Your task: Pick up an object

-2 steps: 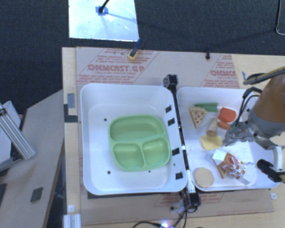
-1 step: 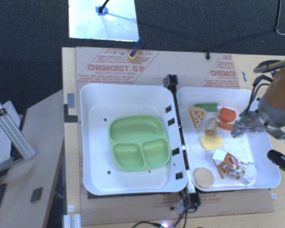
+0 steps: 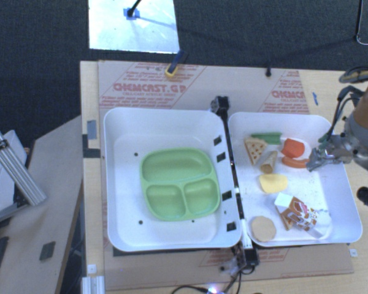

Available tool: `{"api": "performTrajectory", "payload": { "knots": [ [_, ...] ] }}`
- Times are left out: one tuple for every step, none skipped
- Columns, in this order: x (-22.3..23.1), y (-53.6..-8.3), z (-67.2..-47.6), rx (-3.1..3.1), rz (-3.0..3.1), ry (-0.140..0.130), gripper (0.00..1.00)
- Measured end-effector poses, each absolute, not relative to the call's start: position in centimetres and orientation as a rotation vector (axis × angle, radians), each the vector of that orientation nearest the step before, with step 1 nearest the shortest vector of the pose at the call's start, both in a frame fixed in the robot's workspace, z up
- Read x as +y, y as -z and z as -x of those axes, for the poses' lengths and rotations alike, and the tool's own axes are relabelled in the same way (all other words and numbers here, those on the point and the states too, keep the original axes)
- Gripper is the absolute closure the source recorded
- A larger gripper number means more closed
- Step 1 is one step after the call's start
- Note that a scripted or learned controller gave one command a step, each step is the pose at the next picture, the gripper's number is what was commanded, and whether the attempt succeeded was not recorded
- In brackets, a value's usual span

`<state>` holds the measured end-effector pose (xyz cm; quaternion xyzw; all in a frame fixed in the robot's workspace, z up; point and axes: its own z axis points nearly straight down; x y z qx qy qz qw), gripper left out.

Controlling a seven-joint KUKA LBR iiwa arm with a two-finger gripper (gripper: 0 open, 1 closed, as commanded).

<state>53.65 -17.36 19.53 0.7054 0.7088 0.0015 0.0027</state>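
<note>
We found the tool [image 3: 314, 162] low over the right bin's [image 3: 340, 225] far right, beside an orange piece [image 3: 294, 147], grip unreadable, green tray [image 3: 178, 182] in left bin [image 3: 126, 225].

The end effector [image 3: 317, 159] hangs over the right bin [image 3: 340, 228] (toy food inside), beside a green tray [image 3: 178, 182].

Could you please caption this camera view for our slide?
Gripper hovers over right bin of toy food; green tray in left bin.

A pale green divided plate [image 3: 179, 183] sits in the white left bin [image 3: 119, 164], while the white right bin [image 3: 337, 188] holds a yellow block [image 3: 273, 183], an orange-red piece [image 3: 293, 147], a green strip [image 3: 267, 138] and a tan disc [image 3: 263, 228].
</note>
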Motion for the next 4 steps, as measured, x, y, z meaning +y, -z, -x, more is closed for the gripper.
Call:
{"api": "performTrajectory", "payload": {
  "knots": [
    [-17.4,-22.6,-53.8,2.224,-2.212,-0.004,1.00],
    [-12.1,-21.6,-55.4,2.232,-2.210,-0.003,1.00],
    [-7.7,-22.2,-57.2,2.231,-2.209,-0.006,1.00],
    [-2.5,-23.3,-58.5,2.232,-2.210,-0.004,1.00]
  ]
}}
